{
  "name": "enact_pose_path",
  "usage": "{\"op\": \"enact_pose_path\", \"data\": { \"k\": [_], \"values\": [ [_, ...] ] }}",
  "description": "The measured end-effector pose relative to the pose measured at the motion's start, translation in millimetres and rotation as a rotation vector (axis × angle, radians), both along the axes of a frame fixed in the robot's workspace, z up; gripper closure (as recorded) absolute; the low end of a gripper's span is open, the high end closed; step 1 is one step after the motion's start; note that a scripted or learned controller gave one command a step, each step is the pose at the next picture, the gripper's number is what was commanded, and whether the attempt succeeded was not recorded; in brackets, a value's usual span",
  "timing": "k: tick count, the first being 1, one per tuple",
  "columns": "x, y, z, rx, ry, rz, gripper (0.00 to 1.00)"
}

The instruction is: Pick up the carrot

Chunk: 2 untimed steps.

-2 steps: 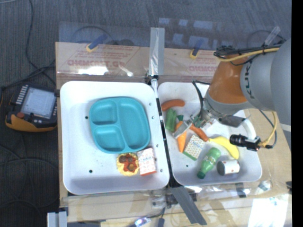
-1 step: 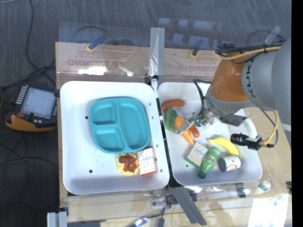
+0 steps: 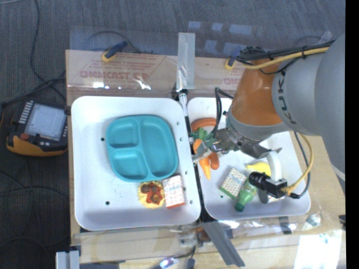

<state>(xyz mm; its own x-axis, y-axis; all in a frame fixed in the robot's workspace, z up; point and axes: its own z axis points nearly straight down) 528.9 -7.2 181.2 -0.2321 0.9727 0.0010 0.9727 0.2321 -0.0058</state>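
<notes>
The carrot point(image 3: 208, 164) is orange with a green leafy top and lies at the left side of the right bin point(image 3: 297, 206), close to the divider. My gripper point(image 3: 216, 145) hangs low over the bin, right at the carrot's upper end, by the green top. The grey wrist and orange band hide the bin's upper middle. I cannot make out whether the carrot is gripped. Another orange thing point(image 3: 204, 122) peeks out just above it.
In the right bin lie a green bottle point(image 3: 244, 197), a checkered packet point(image 3: 232, 182) and a yellow banana point(image 3: 258, 166). The left bin point(image 3: 90, 167) holds a teal divided plate point(image 3: 143, 147), a pizza slice point(image 3: 150, 193) and a red-and-white carton point(image 3: 175, 191).
</notes>
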Motion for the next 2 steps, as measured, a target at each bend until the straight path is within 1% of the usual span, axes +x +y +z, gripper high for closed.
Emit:
{"op": "enact_pose_path", "data": {
  "k": [1, 2],
  "values": [
    [28.8, 26.9, -0.4, -0.001, 0.001, 0.080, 1.00],
    [70.2, 20.1, 5.1, -0.007, 0.000, -0.393, 1.00]
  ]
}}
